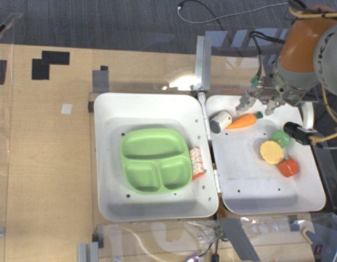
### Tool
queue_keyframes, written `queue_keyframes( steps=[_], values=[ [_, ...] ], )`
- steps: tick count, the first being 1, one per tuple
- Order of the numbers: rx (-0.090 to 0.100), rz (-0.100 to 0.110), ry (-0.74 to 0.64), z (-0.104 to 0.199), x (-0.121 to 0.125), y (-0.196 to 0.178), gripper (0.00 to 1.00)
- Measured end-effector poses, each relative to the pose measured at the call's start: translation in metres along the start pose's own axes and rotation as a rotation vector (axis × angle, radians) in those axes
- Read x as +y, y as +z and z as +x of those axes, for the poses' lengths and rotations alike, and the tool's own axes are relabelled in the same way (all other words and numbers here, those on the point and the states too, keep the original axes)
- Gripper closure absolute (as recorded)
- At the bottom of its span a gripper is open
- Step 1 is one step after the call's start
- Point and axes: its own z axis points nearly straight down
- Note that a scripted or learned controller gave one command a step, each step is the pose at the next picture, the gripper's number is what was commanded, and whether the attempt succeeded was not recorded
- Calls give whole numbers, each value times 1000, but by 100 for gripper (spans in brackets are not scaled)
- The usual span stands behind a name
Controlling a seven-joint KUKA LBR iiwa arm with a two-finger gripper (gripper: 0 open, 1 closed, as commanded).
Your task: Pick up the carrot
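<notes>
White bins (157, 212) on wooden bench; gripper (260, 100) spread, unladen, above carrot (240, 122).

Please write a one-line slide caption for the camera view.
Pincer above the carrot in the right bin; green tray in the left.

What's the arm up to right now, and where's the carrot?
End effector above right bin's far edge. Carrot lies just below it, ungrasped. White cylinder touches carrot's tip.

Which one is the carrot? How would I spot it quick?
Look in the right-hand white bin, near its far edge just below the gripper. The carrot lies there on its side beside a small white cup. It is the long, pointed orange thing with a green tip.
</notes>
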Motion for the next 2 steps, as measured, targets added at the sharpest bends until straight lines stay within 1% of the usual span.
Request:
queue_keyframes(
  steps=[1,2],
  values=[
    [-3,-19,69,-36,36,100,0],
    [-7,-26,63,-36,38,86,100]
  ],
)
